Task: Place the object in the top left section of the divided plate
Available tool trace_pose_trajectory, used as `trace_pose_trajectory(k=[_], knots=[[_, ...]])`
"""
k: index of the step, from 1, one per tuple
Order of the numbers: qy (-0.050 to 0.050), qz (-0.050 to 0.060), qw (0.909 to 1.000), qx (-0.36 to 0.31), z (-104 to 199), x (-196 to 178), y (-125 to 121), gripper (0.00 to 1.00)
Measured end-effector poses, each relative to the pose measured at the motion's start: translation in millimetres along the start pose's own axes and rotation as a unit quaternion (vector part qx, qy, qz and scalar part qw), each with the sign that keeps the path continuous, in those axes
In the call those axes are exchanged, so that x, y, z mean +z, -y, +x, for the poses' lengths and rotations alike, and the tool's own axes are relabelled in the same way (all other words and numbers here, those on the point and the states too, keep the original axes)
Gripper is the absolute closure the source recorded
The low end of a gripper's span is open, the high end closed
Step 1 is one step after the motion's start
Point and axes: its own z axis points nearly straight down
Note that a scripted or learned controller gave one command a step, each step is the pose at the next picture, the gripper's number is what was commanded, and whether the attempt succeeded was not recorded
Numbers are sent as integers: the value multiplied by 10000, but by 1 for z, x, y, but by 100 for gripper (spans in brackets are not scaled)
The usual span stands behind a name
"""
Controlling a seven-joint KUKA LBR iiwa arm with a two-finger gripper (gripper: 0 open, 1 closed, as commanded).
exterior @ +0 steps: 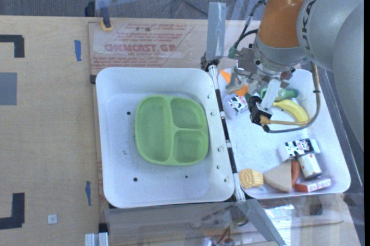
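**Arm low over the right bin, green plate bare in the left**

We see the divided plate (171,130) lying in the left bin (115,181), its top left section holding nothing. The gripper (258,101) reaches down into the right bin (335,164), at three o'clock from the plate; how it stands we cannot tell. A banana (292,109) lies just at its three o'clock, and a small black-and-white object (236,104) at its nine o'clock. Toward six o'clock in that bin we find a waffle-like piece (251,178), a bread slice (280,177) and a few small packages (300,148)
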Motion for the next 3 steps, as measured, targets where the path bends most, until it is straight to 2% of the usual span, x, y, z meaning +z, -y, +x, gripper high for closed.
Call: trace_pose_trajectory(k=[1,2,3], knots=[[2,-3,9965,-836,53,20,26,100],[2,-22,9937,-1120,79,20,26,100],[1,-24,9937,-1117,79,20,26,0]])
